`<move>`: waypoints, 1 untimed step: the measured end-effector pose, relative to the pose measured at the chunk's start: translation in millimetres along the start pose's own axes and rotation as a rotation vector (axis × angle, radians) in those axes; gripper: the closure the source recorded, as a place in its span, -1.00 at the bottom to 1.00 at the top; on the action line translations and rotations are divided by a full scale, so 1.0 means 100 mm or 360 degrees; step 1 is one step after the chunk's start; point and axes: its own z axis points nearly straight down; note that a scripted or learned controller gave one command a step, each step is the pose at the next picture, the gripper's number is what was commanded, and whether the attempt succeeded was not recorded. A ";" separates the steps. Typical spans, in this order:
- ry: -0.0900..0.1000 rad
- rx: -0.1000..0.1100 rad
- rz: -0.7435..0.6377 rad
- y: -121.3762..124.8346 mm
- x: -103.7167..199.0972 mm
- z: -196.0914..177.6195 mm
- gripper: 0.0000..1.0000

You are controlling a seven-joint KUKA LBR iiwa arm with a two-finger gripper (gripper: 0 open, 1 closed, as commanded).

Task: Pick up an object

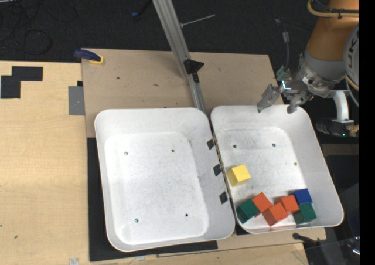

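The arm [329,35] enters from the right, and its claw [280,101] hangs over the far rim of the right bin [316,152], near that bin's far right corner. The two fingers are spread wide apart, with nothing between them. All the blocks lie in the right bin, well apart from the claw. A yellow block [238,174] sits alone near the divider between the bins, toward the middle of the bin's left side. The remaining blocks are clustered along the near edge: a green block [247,209] at the left of the cluster, an orange block [262,201] just beside it, a second orange block [274,214] and a third [289,204] further right, a blue block [302,196] behind these, and a second green block [304,214] at the right end. The left bin [117,141] sits beside the right one on the surface [140,82]. A metal rail [174,29] slants across the surface behind the bins.
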 end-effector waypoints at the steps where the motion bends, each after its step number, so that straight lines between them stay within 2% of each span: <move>1: -0.0003 -0.0007 -0.0004 0.01 0.00 -0.03 -1.00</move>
